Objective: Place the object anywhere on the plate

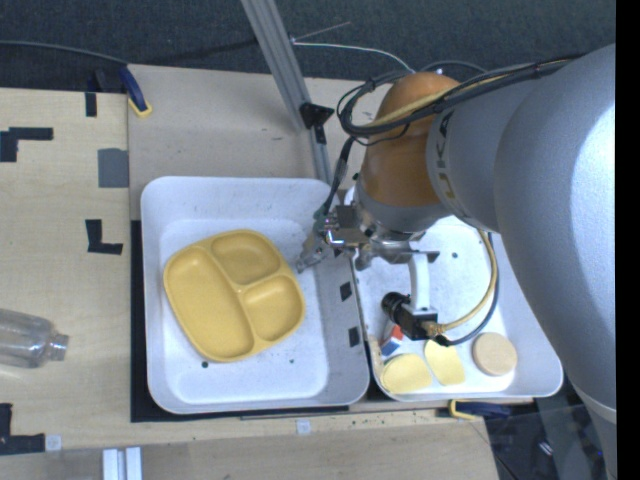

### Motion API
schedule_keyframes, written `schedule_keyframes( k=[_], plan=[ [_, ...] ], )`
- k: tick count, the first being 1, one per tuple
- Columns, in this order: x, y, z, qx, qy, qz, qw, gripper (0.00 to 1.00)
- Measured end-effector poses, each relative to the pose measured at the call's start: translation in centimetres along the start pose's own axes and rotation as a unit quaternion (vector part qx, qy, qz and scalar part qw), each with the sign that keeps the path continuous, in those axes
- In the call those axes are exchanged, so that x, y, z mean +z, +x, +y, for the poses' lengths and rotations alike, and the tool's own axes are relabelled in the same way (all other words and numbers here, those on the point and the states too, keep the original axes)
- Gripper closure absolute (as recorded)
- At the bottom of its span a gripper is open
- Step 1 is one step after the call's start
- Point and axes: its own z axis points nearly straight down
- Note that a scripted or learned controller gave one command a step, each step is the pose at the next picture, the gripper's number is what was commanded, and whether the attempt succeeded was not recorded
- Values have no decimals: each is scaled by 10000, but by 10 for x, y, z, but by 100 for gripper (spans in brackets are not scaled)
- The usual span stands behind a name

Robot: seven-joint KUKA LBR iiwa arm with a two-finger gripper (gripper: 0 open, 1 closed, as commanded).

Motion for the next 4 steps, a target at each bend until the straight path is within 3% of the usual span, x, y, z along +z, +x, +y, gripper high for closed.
schedule_keyframes(
  k=[1, 2, 3, 4],
  plan=[
    [-37, 70, -33, -19, -16, 11, 10000, 0],
    [-18, 40, 55, 30, -20, -14, 10000, 0],
    [0, -7, 90, 47, -14, -27, 10000, 0],
    [-1, -8, 70, 29, -5, -20, 10000, 0]
  ],
)
